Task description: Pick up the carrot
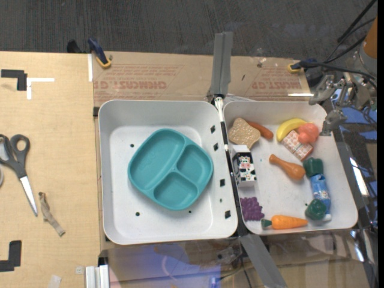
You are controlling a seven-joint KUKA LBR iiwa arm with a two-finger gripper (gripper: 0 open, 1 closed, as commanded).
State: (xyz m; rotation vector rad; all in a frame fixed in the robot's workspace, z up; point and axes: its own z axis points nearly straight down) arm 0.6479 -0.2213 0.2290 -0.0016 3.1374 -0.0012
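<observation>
The carrot (pixel 287 222), orange with a green stub at its left end, lies flat along the front wall of the right bin (pixel 345 179). My gripper (pixel 333 114) hangs over the bin's far right corner, well away from the carrot and above the bin rim. Nothing shows between it and the toys below.
In the right bin lie a bread slice (pixel 243 133), a banana (pixel 290 126), a peach-coloured fruit (pixel 308 132), an orange drumstick shape (pixel 287 167), purple grapes (pixel 251 209), a small box (pixel 244 167) and a blue bottle (pixel 319 192). The left bin holds a teal divided plate (pixel 171 169). Scissors (pixel 20 167) lie on the bench at left.
</observation>
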